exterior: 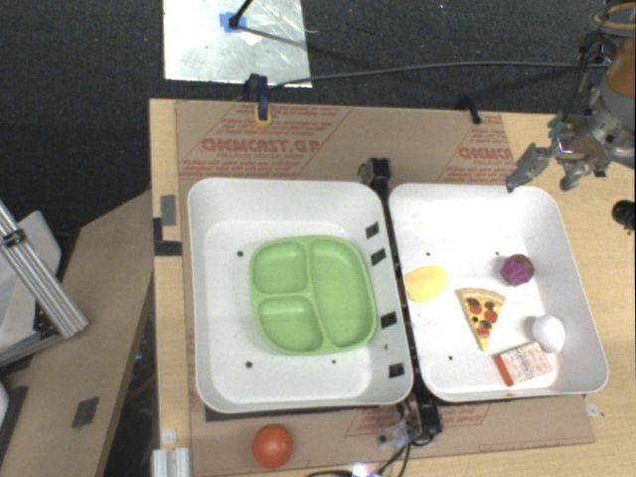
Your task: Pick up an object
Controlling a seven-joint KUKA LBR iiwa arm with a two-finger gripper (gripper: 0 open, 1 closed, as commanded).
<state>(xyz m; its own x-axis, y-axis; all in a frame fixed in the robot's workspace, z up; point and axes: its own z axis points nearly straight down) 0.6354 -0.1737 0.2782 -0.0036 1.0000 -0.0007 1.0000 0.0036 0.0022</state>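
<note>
A dark floor surrounds the cardboard-covered desk [328,132]. The left bin [214,266] holds a green compartment tray [312,293]. The right bin [566,256] holds a flat pizza slice [482,314] and a white egg [549,333]. The pincer [550,170] hangs spread apart, holding nothing, above the far rim.

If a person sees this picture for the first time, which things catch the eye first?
Probably the green divided tray in the left bin. Next come the small toys in the right bin: a pizza slice, a purple ball and a white egg. The gripper hangs open above that bin's far right corner.
</note>
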